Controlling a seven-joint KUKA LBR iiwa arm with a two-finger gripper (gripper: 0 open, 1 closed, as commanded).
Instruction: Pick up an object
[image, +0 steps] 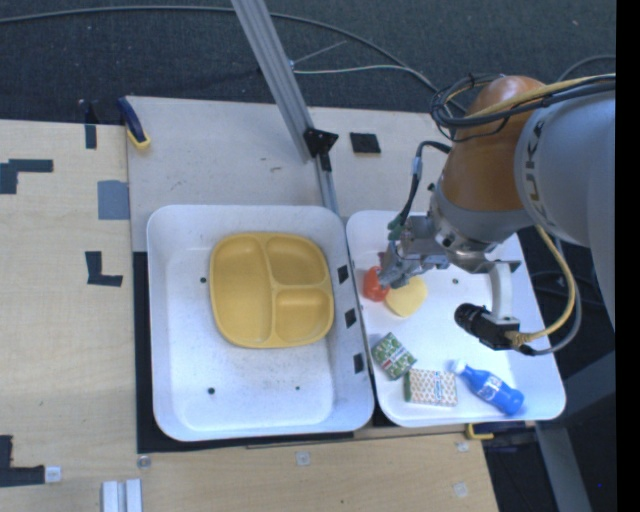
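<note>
1. Two shallow white bins sit side by side on a bench, seen from above at a slant.
2. The left bin (180, 330) holds a yellow divided plate (271, 289), lying flat near its middle.
3. The right bin (540, 385) holds several small things.
4. A red object (372, 287) lies against the right bin's left wall, touching a pale yellow object (407, 299) just to its right.
5. Nearer the front lie a green packet (393, 355), a white carton (431, 387) and a blue bottle (489, 388) on its side, in a loose row.
6. The grey arm (560, 160), with its orange band, reaches in from the right.
7. The gripper (392, 268) hangs low over the red and yellow objects, just above them.
8. Whether its fingers are open or closed cannot be told; nothing is visibly held.
</note>
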